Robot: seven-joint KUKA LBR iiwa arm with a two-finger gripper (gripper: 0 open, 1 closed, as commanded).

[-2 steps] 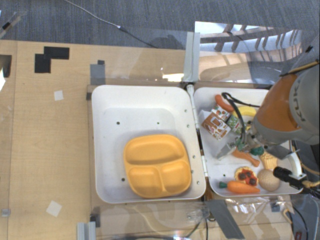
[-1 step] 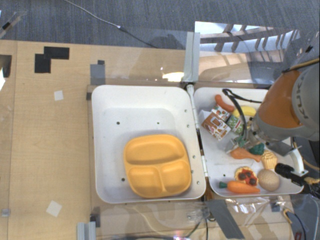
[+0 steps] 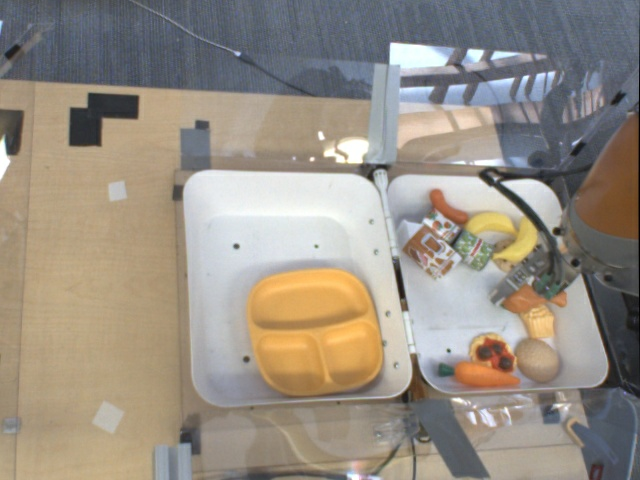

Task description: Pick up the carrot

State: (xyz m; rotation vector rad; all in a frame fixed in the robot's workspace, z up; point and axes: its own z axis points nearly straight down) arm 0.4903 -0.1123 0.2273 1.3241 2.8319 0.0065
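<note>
The carrot point(image 3: 486, 375) is a small orange root lying flat along the front wall of the right bin point(image 3: 440, 313), just below a small pizza slice point(image 3: 492, 349) and left of a tan egg-shaped item point(image 3: 537, 360). My gripper point(image 3: 522, 284) hangs over the right side of that bin, behind and to the right of the carrot and well apart from it. It sits above an orange wedge point(image 3: 528, 303) and a tan cracker-like piece point(image 3: 539, 323). Nothing is seen held in it.
The right bin also holds a red sausage point(image 3: 449, 207), a banana point(image 3: 503, 232), a brown-and-white carton point(image 3: 432, 249) and a green carton point(image 3: 476, 252). A yellow divided plate point(image 3: 314, 329) lies in the left bin point(image 3: 230, 268). A black cable point(image 3: 520, 200) trails from the arm.
</note>
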